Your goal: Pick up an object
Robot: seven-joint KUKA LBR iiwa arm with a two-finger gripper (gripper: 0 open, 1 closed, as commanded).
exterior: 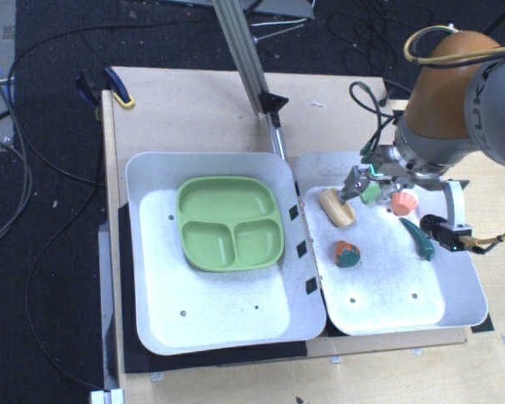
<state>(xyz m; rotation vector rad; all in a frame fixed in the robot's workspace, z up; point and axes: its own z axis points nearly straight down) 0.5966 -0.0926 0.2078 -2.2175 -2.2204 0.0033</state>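
Hovering gripper (359, 183) at the far edge of the right white bin (454, 305), beside the tan bread-roll-shaped toy (337, 208); we can't tell its state.
Risks: crowded far edge, so we could nudge the roll or the small green piece (370, 194) and miss. No legible writing.
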